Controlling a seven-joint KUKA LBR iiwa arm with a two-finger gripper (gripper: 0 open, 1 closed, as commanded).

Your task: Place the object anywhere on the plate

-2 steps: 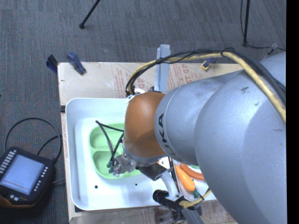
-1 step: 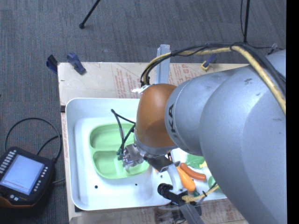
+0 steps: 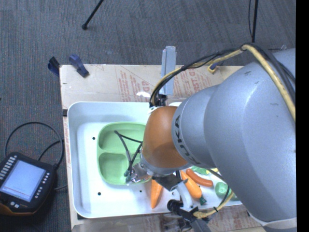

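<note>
Closest to the camera, along the bottom edge, there's some black and white hardware (image 3: pixel 181 208) with cables poking out under the arm, right by the front wall of the bin. Just above that, an orange carrot (image 3: pixel 156 193) lies on the white floor of the left bin (image 3: pixel 79 178), pointing down toward the front wall, just beside the green plate's lower right corner but not on it. To its right a couple more carrot-looking pieces (image 3: pixel 194 182) and something green (image 3: pixel 221 189) sit in the other bin, mostly tucked under the arm.

The gripper (image 3: pixel 136 174) is right over the lower right edge of the green plate (image 3: pixel 116 153), close above the carrot's top end. Can't tell if it's open or closed, the arm's orange band (image 3: pixel 161 139) blocks most of it. Thin black cables run across the plate up to the wrist.

The plate has divided sections and sits in the middle of the left bin. The big grey arm (image 3: pixel 241 139) covers the whole right side.

Further back is the cardboard-topped bench (image 3: pixel 111 83) with a blue clamp (image 3: pixel 77 65) at its far left corner. Off on the left floor, a teach pendant (image 3: pixel 24 182) with a lit screen. A black stand leg (image 3: pixel 96 8) crosses the carpet at the top.
</note>
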